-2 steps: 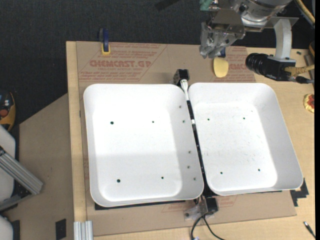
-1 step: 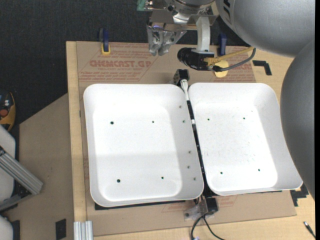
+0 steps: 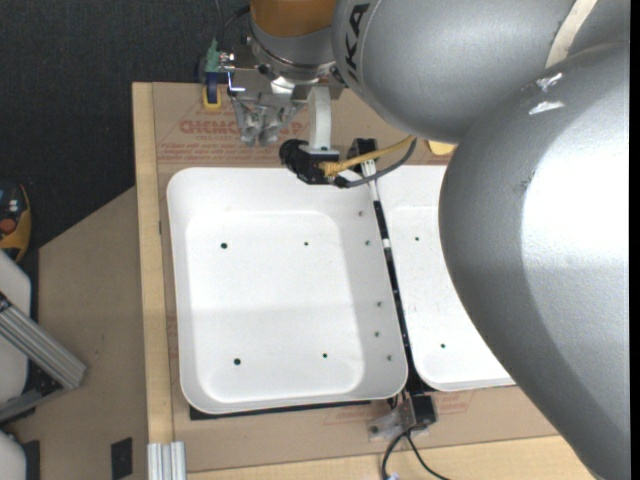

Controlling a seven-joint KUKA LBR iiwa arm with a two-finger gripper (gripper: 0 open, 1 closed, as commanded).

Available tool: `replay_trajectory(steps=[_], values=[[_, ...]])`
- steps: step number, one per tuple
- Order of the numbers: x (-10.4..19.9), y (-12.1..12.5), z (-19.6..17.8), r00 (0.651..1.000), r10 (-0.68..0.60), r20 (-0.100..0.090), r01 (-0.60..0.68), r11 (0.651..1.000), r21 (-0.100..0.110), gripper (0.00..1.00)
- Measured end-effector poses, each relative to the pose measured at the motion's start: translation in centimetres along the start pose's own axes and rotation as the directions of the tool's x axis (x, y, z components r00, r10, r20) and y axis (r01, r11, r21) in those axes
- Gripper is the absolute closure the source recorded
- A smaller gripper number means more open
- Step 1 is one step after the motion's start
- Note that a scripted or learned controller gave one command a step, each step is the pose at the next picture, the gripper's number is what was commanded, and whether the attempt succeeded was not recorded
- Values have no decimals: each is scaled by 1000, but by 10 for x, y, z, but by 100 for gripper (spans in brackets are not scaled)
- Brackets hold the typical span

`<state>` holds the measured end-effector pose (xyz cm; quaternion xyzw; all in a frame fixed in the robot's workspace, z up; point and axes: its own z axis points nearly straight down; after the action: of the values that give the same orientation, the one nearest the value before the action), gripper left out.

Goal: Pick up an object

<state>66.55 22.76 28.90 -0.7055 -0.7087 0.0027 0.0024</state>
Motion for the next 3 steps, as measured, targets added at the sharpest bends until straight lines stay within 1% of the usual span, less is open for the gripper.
replay_trajectory(steps=[1,2,3], values=[[-92,1,-37,1000,12,1,-12,1000,-9,100],[3,-16,38,1000,-4,-2,4,1000,2,100],[-15,-11,-26,1000,5,-3,-5,1000,-15,100]])
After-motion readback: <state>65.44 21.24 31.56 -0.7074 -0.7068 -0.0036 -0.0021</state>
